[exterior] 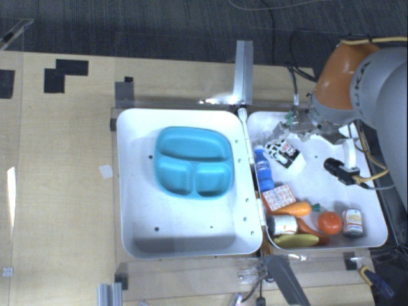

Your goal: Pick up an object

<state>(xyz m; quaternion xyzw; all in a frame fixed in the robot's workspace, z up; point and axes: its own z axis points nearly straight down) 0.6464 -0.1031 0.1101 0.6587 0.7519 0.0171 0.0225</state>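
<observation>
The two-finger gripper [294,121] is seen low over the far end of the right-hand shallow white bin [377,210]; whether anything is gripped cannot be told. A small black-and-white patterned box [283,152] lies just below it. Nearer the camera, a blue bottle [262,171], an orange carrot [294,209] and a red tomato [329,222] are crowded together. To the gripper's left, a blue divided tray [193,160] sits in the other white bin [134,190], on a pale wooden bench [57,190].

You're looking at a robotics lab, pale wooden bench [57,190], two white bins [134,190] clamped in metal brackets [244,69], loose cable [274,5] over dark carpet [127,5].
</observation>
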